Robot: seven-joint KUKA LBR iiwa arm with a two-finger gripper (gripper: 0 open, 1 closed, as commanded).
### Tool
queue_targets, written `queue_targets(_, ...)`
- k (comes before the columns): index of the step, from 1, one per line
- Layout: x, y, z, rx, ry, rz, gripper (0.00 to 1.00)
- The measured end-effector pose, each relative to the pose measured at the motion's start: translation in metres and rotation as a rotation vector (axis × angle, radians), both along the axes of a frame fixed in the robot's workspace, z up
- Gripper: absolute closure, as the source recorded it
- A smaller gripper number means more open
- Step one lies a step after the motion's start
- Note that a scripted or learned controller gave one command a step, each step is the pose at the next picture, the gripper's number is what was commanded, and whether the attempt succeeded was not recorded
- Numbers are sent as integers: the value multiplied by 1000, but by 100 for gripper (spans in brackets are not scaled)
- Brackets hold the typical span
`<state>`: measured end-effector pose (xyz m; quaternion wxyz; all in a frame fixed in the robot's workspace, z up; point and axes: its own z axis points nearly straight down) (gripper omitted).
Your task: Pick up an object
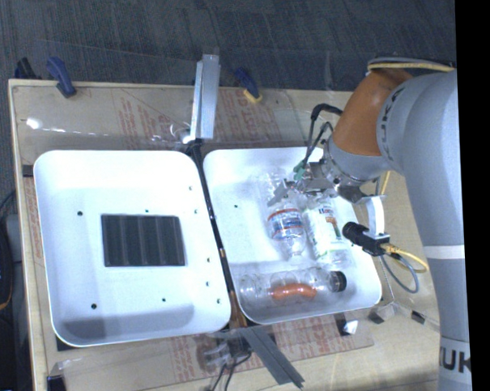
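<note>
Clear plastic bottles are heaped in the right bin (230,232), so the arm (404,135) has plenty to grab. Its gripper (309,180) hangs low over that bin's far side, just above the labelled bottle (287,228). Can't tell its state. Left bin (60,239) holds a dark grate (143,240).

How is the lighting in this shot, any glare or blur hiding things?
Camera view: bright, even light; the left bin nearly washes out white; the clear plastic bottles blend into the right bin; the end effector looks soft, small and indistinct.
</note>
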<state>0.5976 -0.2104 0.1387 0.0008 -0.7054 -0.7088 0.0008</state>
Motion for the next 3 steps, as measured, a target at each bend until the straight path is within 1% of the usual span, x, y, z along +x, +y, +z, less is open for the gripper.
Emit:
queue_targets(1, -27, 19, -47, 1, 1, 145, 0)
queue_targets(2, -26, 19, -36, 0, 0, 149, 100)
queue_targets(3, -16, 63, 32, 1, -2, 211, 100)
